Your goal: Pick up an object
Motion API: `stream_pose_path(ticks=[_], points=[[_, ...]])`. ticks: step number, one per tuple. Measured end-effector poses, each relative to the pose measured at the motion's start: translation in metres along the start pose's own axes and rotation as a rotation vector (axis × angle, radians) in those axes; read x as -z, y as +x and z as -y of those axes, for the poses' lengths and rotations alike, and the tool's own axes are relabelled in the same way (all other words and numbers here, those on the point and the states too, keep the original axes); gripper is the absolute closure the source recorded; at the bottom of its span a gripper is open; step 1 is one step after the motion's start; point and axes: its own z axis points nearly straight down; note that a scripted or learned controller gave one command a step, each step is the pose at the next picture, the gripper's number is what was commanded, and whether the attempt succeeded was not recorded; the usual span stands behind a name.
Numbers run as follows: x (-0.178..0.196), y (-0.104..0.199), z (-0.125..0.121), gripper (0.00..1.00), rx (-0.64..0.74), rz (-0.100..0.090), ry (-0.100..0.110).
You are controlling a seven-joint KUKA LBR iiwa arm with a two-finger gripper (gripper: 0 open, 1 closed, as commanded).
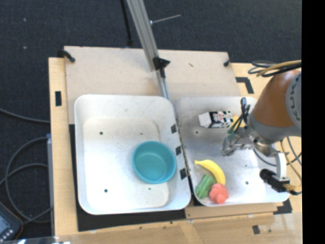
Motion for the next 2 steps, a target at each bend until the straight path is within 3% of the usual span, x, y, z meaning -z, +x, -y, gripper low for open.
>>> stream_pose_path(ticks=[2], points=[[0.073,-0.003,-0.004,1.00,0.009,0.001,-0.001]])
